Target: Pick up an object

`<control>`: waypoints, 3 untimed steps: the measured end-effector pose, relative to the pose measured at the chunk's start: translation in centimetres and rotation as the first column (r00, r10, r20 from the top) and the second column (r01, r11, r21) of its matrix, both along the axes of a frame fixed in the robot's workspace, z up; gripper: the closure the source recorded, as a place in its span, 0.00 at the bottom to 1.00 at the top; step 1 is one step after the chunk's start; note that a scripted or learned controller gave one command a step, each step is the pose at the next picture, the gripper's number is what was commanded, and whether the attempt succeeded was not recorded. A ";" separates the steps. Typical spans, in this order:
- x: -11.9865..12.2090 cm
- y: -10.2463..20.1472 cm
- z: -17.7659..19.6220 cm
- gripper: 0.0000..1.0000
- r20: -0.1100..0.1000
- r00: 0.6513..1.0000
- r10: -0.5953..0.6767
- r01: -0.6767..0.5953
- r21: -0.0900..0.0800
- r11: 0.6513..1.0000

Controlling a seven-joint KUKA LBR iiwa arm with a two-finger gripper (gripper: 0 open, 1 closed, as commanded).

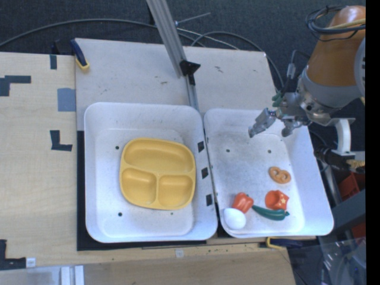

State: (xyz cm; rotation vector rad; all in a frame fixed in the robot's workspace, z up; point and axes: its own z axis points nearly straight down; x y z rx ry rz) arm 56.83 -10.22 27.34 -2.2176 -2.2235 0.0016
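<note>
White egg (234, 219) sits at the near edge of the right bin (237, 159), by two red peppers (242, 202), a green one (270, 213) and a pretzel (279, 174). Farther back, the gripper (274, 127) hangs above the bin, fingers spread, holding nothing. A yellow plate (157, 173) fills the left bin (107, 123).

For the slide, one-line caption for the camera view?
Open end effector above right bin, toy food at its near edge; yellow tray left.

Right bin's (237, 136) upper floor seems open; toys (261, 203) crowd below.
</note>
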 end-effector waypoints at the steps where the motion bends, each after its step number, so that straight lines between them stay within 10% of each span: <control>1: 0.0 0.0 0.0 0.00 0.000 1.000 0.000 0.000 0.000 1.000; 3: 0.8 0.1 -10.3 0.00 -0.006 1.000 -0.001 0.001 0.000 1.000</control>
